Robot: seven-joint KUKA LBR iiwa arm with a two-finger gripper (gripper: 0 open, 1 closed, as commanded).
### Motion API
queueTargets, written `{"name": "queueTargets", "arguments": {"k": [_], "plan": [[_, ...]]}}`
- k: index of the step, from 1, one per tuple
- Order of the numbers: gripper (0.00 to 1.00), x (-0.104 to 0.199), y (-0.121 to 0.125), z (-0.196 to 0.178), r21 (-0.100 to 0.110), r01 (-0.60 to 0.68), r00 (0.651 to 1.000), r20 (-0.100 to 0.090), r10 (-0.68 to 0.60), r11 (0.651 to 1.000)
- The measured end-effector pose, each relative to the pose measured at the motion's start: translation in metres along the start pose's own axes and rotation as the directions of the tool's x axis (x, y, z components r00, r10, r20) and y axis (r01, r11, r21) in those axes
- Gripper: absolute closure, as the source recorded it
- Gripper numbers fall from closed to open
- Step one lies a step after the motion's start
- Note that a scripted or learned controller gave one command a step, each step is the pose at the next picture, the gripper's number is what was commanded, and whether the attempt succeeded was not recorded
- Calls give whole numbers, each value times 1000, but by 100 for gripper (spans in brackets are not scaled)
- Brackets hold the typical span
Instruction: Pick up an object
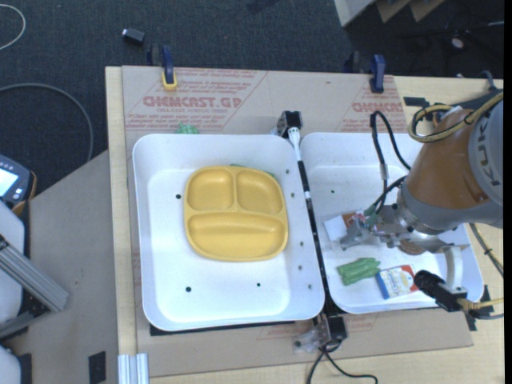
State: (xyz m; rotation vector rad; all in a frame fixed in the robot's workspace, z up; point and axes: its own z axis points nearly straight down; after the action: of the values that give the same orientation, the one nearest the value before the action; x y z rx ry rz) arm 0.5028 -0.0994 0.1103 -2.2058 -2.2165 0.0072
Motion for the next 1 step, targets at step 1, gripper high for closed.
{"name": "queueTargets", "arguments": {"k": [1], "plan": [[0, 7, 36, 24, -18, -4, 1000, 10, 4, 1000]]}}
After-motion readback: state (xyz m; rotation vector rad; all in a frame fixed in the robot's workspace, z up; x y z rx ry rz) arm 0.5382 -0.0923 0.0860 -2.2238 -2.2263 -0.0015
